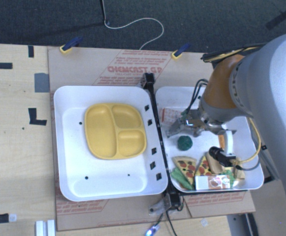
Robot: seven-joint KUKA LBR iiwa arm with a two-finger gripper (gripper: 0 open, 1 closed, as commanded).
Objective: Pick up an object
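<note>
- Though small, plain to see: green ball [184,142], resting on the white floor of the right-hand bin [172,96], about mid-bin, touching none of its neighbours.
- Just above the ball in the view, on the far side of it: gripper [182,126], silvery, low over the bin floor. Nothing seen clasped in it. Open or closed: cannot tell from this slant.
- Behind the gripper, rising to the view's right: grey arm [266,77] with its orange band [221,82], covering the bin's far right part.
- Near the ball, toward the front edge of the same bin: two toy pizza slices [186,166] side by side, a green piece [180,178] at their left, a white box with red print [212,182] in front.
- To the ball's right: a narrow orange and white item [222,140], and below it a black lump [220,156], perhaps part of a cable, too dark to name.
- On the bin floor at the far left corner: a patch of red print [168,114].
- Beside it, across a black divider: left-hand bin [69,132], holding a yellow plate with three compartments [115,131], lying flat, nearer the far wall than the front one.
- Under both bins: a cardboard sheet with red lettering [128,68], held at its far edge by two clips [70,44].
- Under that: pale wooden tabletop [15,146] with black marks.
- Beyond the far edge: dark cloth and a thin white cable [133,26] in a loop.
</note>
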